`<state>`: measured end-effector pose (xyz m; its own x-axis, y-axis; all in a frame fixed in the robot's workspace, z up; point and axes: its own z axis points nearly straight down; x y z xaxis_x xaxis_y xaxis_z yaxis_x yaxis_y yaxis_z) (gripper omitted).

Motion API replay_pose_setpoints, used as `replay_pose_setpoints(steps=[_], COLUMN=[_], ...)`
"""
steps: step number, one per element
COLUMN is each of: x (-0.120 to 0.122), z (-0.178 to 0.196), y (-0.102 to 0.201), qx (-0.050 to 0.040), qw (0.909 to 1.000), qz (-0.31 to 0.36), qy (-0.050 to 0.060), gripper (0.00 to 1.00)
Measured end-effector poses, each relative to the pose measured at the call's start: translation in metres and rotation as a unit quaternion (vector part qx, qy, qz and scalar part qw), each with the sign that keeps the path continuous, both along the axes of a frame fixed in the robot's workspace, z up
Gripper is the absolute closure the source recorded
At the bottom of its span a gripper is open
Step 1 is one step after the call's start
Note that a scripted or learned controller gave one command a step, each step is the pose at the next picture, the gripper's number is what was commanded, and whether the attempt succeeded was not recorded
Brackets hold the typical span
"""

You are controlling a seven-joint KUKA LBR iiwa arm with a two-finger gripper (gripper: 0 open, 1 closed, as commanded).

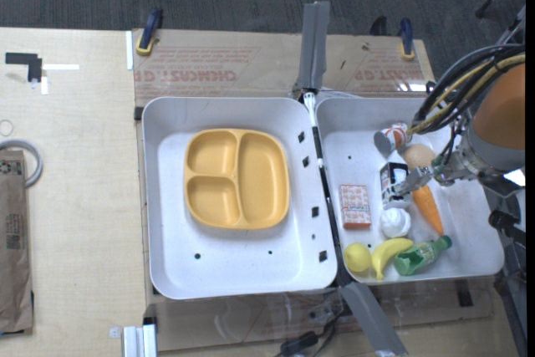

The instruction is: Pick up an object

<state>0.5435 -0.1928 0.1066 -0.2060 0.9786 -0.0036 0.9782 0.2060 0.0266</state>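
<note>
Where the carrot [428, 209] lies, the fingers [399, 188] hover.

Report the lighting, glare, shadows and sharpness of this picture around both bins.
Camera view: even overhead light with soft, faint shadows; the yellow divided plate in the left bin is evenly lit and sharp. The white bin floors are bright but not blown out. The gripper in the right bin sits amid crowded items, too small to resolve. Arm's orange band at right looks slightly soft.
</note>
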Motion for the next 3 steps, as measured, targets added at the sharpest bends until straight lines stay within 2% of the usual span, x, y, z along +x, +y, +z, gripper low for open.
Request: replay_pose_setpoints(steps=[1, 2, 3], x=[-0.039, -0.030, -0.015], z=[0.000, 0.001, 0.000], y=[-0.019, -0.010, -0.010], qx=[-0.0038, -0.0129, -0.0137], qw=[0.9998, 0.9951, 0.9784], qz=[-0.019, 0.098, 0.206], qy=[-0.004, -0.004, 0.001], gripper=[0.00, 0.00, 0.00])
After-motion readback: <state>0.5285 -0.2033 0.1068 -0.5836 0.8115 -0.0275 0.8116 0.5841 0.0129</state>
